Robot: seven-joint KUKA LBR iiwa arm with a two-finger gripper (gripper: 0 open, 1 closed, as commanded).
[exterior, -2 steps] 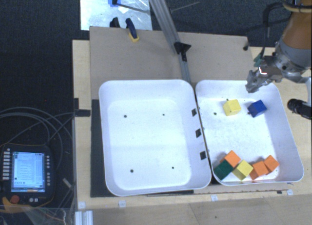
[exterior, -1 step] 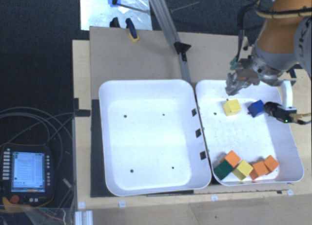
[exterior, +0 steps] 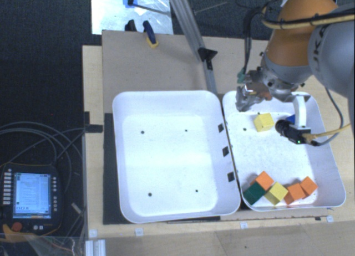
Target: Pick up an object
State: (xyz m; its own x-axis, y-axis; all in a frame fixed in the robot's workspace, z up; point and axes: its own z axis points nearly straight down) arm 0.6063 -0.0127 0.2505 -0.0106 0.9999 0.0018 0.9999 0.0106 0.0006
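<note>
Honestly, from the camera view I read this as early in the pick: nothing is lifted that I can see. The arm [exterior: 310, 33] is over the far end of the right bin [exterior: 327, 163], with the gripper [exterior: 246, 98] low near the bin's far-left corner. Whether the tool is released or clenched, I can't tell; it's a blurry metallic lump from here and nothing sits visibly in it

Closest candidate is the lone yellow cube [exterior: 264, 122], resting on the bin floor just beside the gripper, toward the near side. It looks apart from the tool, not touching, though the gap is small. The rest are clustered at the near end of the same bin: orange block [exterior: 265, 180], green block [exterior: 254, 194], second yellow block [exterior: 275, 193], and two more orange blocks [exterior: 302, 188], packed edge to edge. So what's left, by my judgement: line up on a block, close, lift. All of it

Materials: blocks look like matte painted wood or foam, crisp edges, flat faces, should grip fine on parallel sides. The cluster is tight, so there's little finger room there; the loner is the easier target. Both bins are shallow glossy white plastic with rounded corners and a raised lip. The left bin [exterior: 125, 133] shows four small dark dots on its floor. Black clips [exterior: 226, 150] join the bins along the shared edge. Bench top [exterior: 161, 64] is plain brown board, flat matte. A black cylindrical unit [exterior: 288, 129] with a green light hangs off the wrist on a white bracket, cable trailing right
</note>
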